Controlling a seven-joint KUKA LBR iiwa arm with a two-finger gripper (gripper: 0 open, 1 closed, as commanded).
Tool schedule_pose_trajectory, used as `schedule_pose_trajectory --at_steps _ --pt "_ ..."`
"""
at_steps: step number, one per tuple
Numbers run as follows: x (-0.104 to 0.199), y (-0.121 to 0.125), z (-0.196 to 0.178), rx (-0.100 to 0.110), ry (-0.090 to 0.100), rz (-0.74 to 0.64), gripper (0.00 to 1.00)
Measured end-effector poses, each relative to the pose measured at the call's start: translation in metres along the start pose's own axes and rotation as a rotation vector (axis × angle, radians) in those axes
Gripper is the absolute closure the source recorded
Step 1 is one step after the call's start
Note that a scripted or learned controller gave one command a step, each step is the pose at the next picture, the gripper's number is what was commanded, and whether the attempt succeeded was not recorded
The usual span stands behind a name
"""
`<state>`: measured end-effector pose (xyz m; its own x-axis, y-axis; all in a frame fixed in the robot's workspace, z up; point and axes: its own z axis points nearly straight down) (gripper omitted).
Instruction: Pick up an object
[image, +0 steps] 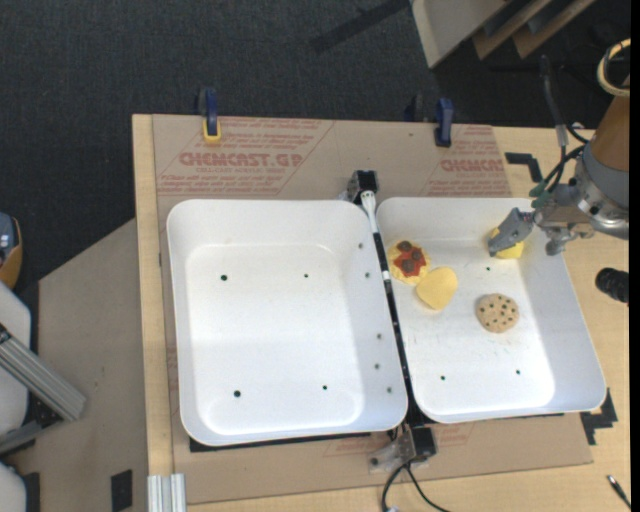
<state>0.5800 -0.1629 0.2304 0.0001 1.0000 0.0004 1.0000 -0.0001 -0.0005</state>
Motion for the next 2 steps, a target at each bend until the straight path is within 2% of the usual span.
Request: schedule_pose_trajectory --at_steps 1,2 --pt "-0.006 0.014 0.148 0.012 0.003 0.000 0.00" --pt "0.058 0.090 0.145 -0.010 -0.001 -0.007 0.00"
